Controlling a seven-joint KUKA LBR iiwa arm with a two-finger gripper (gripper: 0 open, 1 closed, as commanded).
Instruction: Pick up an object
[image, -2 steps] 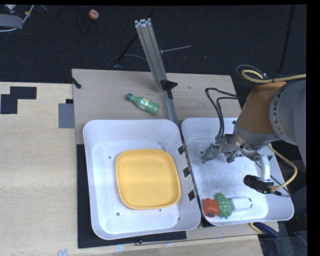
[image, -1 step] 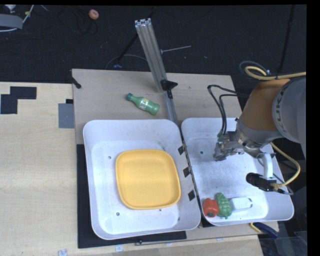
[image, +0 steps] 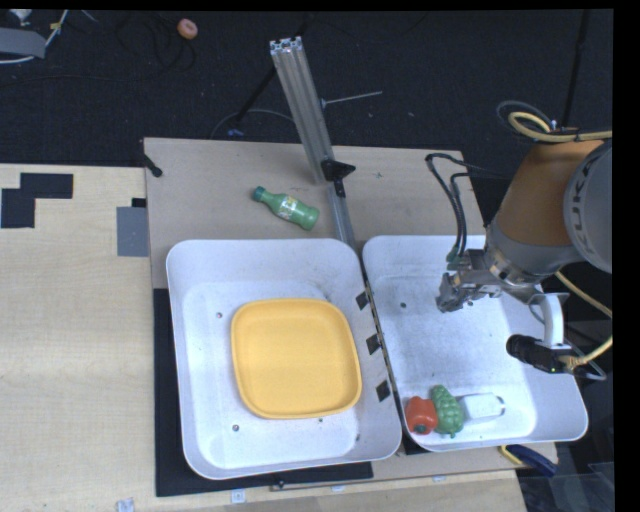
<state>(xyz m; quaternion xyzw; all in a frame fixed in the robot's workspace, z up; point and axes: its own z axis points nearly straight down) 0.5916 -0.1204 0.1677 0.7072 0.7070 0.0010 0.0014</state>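
Reaching in from the right, the grey arm with its orange band hangs its gripper (image: 452, 297) over the far part of the right bin (image: 420, 340), above bare white floor; whether it stands wide or narrow cannot be told from this slant, and nothing shows in its grasp; the things to pick lie well apart from it, at the near edge of the same bin; a small red piece (image: 421, 414), rounded and glossy like a toy pepper or tomato, sits at the left of that cluster; touching it on the right is a knobbly green piece (image: 448, 410), bumpy like toy broccoli; just beside that, further right, lies a pale white object (image: 483, 406), low and oblong, hard to read against the bin's white; the left bin (image: 190, 300) carries a yellow plate (image: 296, 357), square with rounded corners, lying flat near its middle; on the tan bench beyond the left bin a small green bottle (image: 286, 207) lies on its side, its cap pointing left; a metal rail (image: 310, 110) slants up from the gap between the bins toward the far edge
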